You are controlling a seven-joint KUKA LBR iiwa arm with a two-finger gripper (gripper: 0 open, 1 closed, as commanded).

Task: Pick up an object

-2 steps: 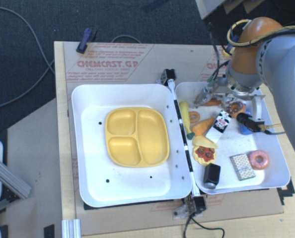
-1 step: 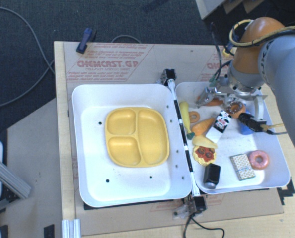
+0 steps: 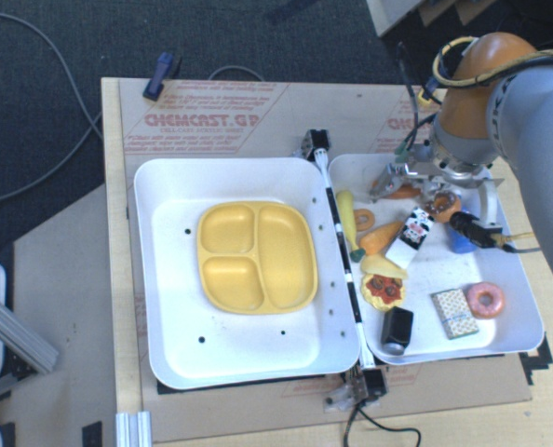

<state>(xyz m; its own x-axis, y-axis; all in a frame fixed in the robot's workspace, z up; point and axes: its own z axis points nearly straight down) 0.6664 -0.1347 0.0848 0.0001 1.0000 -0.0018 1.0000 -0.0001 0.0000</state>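
- In the camera view, the gripper point(image 3: 432, 186) is seen low over the far part of the right bin point(image 3: 519, 329), under the arm's orange band point(image 3: 477, 82).
- Whether anything is held cannot be told, as the metal parts blur against the toys beneath.
- Just beneath and beside the gripper an orange toy point(image 3: 441, 201) is seen; it is judged the likeliest object for the pick, though its shape is partly hidden.
- It is judged light, stiff plastic and somewhat slippery; a hold across its narrow middle would be advised.
- The right bin is filled with small items: a yellow banana-like piece point(image 3: 347, 214), a carrot-like orange cone point(image 3: 381, 238), a small black-and-white carton point(image 3: 414, 229), a pizza slice toy point(image 3: 384, 285), a black block point(image 3: 397, 329), a patterned square packet point(image 3: 454, 312), a pink doughnut point(image 3: 487, 300) and a blue piece point(image 3: 462, 242).
- These items lie close together, several touching, so a neighbour could be nudged.
- In the left bin point(image 3: 165, 343) a yellow divided plate point(image 3: 257, 256) with three compartments is laid flat near the middle; nothing is seen in its compartments.
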